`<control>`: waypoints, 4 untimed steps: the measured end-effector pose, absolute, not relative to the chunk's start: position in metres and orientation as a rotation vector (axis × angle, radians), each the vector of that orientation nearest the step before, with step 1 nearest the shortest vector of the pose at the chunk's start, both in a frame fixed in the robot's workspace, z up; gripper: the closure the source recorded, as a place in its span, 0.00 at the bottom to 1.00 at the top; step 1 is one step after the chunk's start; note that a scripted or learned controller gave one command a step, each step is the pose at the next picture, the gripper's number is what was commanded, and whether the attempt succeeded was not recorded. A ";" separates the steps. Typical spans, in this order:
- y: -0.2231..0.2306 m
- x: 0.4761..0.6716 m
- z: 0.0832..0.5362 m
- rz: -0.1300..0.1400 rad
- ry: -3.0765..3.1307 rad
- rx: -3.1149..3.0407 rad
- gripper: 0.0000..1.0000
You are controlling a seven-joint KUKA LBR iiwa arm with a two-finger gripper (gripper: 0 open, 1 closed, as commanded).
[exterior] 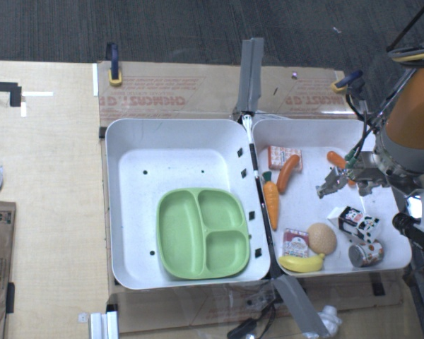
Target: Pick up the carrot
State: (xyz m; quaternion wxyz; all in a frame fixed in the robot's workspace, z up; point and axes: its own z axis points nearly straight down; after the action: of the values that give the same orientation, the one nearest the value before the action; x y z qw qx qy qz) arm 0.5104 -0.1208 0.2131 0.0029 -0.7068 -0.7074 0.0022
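Carrot (271, 200) against right bin's (403, 260) left wall — fingers (330, 186) well apart from it, spread unclear.

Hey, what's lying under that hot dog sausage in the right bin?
The sausage lies across a red and white packet, covering the packet's lower right part. Whatever is printed there is hidden. The carrot lies just beside them.

- This looks like a robot lab, not a home.
- A big grey and orange robot arm (410, 129) reaches in at the right of the frame.
- Two white bins (120, 189) sit side by side on a cardboard-covered bench (177, 90), held by clamps (113, 63) at the top.
- Toy food, like a carrot (271, 199) and a banana (302, 263), lies in the right bin.
- A green kids' plate (202, 232) sits in the left bin.
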 end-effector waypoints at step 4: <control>-0.098 0.528 0.089 0.005 -2.297 -2.137 1.00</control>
State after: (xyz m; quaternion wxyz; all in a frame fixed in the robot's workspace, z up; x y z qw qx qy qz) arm 0.5277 -0.0982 0.0890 0.0024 -0.6812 -0.7321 0.0017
